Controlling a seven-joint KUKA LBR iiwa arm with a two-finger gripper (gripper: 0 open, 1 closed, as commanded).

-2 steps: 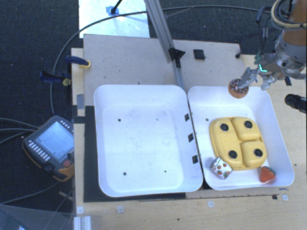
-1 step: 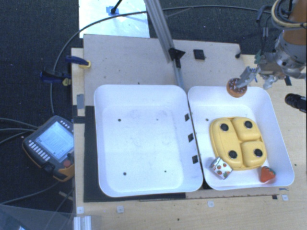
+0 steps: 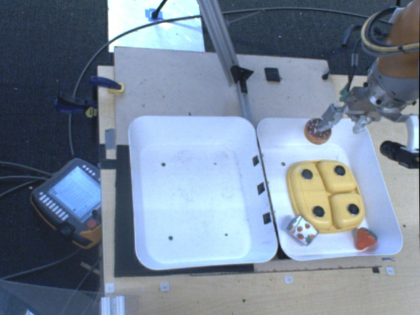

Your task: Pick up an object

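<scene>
**A:** How far along is the pick looking?

**B:** Nothing is being lifted yet. Every object is lying in the right bin (image 3: 384, 176): a small round brown piece (image 3: 317, 130) at the far edge, a yellow four-part block (image 3: 325, 195) in the middle, a spotted die (image 3: 301, 230) at the near left, and a red bit (image 3: 365, 239) at the near right corner. The left bin (image 3: 151, 176) is carrying none of them.

**A:** And the arm?

**B:** It is reaching in from the far right, its orange band sitting above the wrist, with the gripper (image 3: 346, 116) hanging over the far rim of the right bin. One finger (image 3: 330, 117) is pointing left and appearing to touch, or nearly touch, the round brown piece (the slant of the view is making contact hard to judge).

**A:** So is the pincer gripping it?

**B:** Not as far as the view is showing. The fingers are standing spread apart, and the brown piece is lying beside the left finger rather than between the two. The pincer is holding nothing.

**A:** What is remaining, then?

**B:** Practically all of it, by this reading: centring over a piece, closing on it, and raising it clear of the bin.
</scene>
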